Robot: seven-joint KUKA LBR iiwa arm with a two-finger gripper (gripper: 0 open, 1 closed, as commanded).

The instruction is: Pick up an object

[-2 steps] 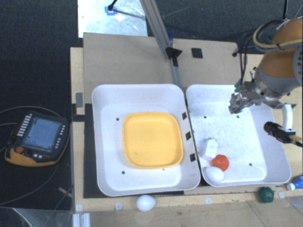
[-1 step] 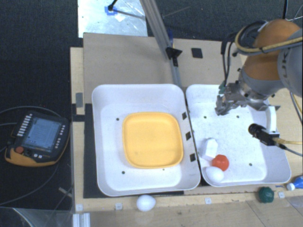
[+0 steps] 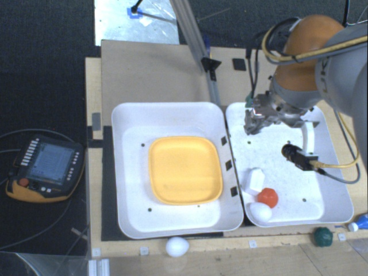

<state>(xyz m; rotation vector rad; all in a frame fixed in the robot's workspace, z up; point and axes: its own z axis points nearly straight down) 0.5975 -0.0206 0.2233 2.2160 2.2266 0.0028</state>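
Your pick candidates sit in the right bin [image 3: 333, 209], clustered at its near-left corner: a red-orange ball [image 3: 267, 198], a white block [image 3: 253, 180] touching it on the upper left, and a white egg-shaped object [image 3: 260, 212] just below, against the bin wall. White on white, so the block's edges and the egg's outline are hard to make out. The pincer [image 3: 253, 124] is over the far-left part of the same bin, well apart from that cluster, nothing visible between its fingers. You can't tell from this angle whether it's wide or narrow; the tips blur into dark metal. The arm [image 3: 322, 56] covers the bin's far-right corner. A black cable connector [image 3: 294, 153] hangs above the bin floor, mid-right. The left bin [image 3: 129, 160] holds a yellow square plate [image 3: 186, 169], lying flat, centred. On the table [image 3: 149, 73] in front of the bins: another white egg [image 3: 177, 246] and a dark green ball [image 3: 322, 236]. A blue item [image 3: 360, 223] is cut off at the right edge. The teach pendant [image 3: 45, 168] lies on the floor, left.
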